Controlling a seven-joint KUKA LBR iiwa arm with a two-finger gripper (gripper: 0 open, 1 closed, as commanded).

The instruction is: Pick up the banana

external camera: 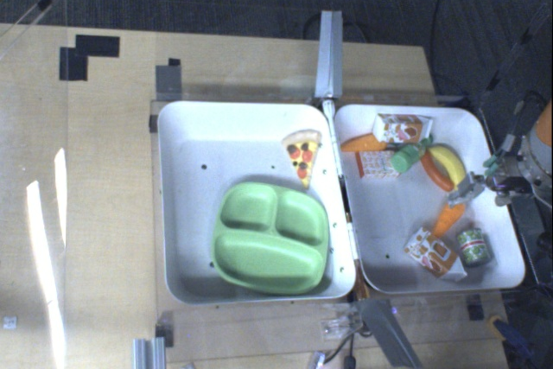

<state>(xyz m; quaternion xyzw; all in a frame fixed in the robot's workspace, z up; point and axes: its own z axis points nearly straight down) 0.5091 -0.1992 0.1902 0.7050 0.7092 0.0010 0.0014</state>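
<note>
The banana [448,161] is yellow and lies in the upper right part of the right bin [380,268], with an orange toy [435,174] pressed against its left side. My gripper [480,175] hangs at that bin's right side, just right of and slightly below the banana, and is apart from it. It looks open, and nothing sits between its fingers. A small carrot [448,219] lies just below the gripper.
The right bin also holds a green toy [405,157], a red and white carton [373,166], a printed box [402,130], a snack packet [431,252] and a small can [473,246]. In the left bin [186,186] are a green divided plate [272,236] and a pizza slice [302,155].
</note>
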